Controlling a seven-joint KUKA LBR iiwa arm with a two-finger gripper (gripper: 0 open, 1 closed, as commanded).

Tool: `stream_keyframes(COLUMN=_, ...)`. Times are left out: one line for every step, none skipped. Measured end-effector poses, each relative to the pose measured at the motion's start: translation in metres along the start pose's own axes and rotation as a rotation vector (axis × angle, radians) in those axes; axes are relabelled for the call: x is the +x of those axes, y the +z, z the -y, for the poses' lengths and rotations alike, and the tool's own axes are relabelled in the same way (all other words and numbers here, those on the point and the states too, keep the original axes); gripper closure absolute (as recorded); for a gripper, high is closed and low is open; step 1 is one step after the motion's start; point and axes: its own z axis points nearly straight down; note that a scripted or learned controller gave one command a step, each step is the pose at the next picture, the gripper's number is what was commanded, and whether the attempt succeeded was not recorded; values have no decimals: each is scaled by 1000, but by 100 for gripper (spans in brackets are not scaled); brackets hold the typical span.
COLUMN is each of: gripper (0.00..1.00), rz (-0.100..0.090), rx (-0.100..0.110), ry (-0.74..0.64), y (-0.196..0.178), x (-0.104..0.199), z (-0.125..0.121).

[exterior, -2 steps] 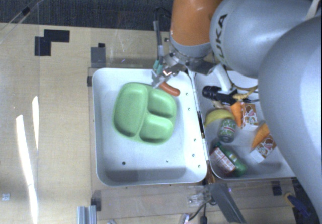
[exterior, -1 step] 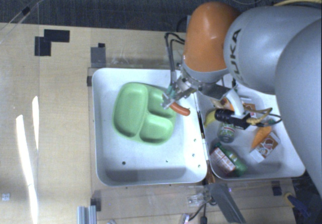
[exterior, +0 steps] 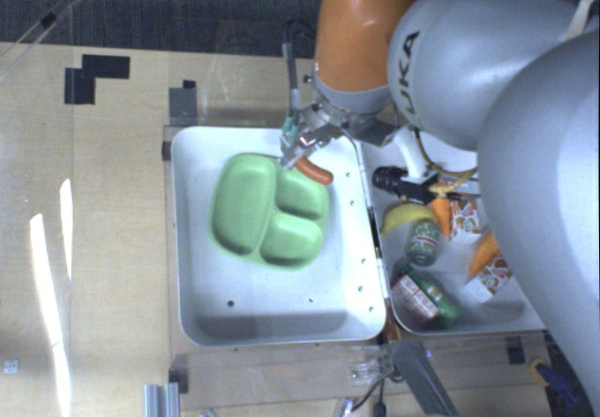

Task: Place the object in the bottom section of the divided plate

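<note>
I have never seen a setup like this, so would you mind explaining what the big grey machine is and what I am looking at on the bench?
This is one picture from a camera fixed above the bench, looking down at a slant. The large grey machine with the orange band is a robot arm reaching in from the right. Its small two-finger gripper hangs at the upper right edge of a green divided plastic plate, which lies in the left shallow white bin. A small orange sausage-shaped object sits right at the fingertips; whether it is gripped is unclear. The right white bin holds assorted items, among them a yellow banana-like toy and a green bottle.
</note>
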Motion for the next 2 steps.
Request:
stream_keyframes(gripper=100, rz=-1, rx=2, ry=-102, y=15, x=-2, z=20)
stream_keyframes(gripper=100, rz=0, rx=-1, ry=-70, y=7, x=-9, z=-10)
